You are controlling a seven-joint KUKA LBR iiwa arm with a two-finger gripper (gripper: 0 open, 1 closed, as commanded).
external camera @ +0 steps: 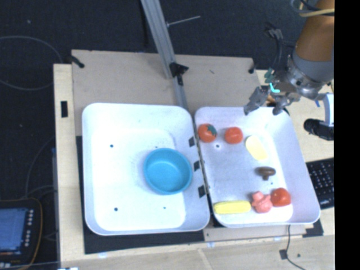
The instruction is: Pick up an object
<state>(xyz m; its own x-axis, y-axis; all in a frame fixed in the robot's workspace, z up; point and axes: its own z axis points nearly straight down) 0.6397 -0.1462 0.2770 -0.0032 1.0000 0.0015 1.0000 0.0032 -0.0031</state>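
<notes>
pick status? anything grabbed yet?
Done: nothing lifted. In hand: the gripper is open with nothing between its fingers, above the right bin's far rim. Left: descend and grasp; the pale yellow piece and red ball lie nearest. The blue bowl sits in the left bin.

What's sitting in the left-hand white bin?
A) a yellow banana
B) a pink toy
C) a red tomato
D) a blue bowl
D: the blue bowl sits in the left bin; the small fruit-like pieces lie in the right bin.
</notes>
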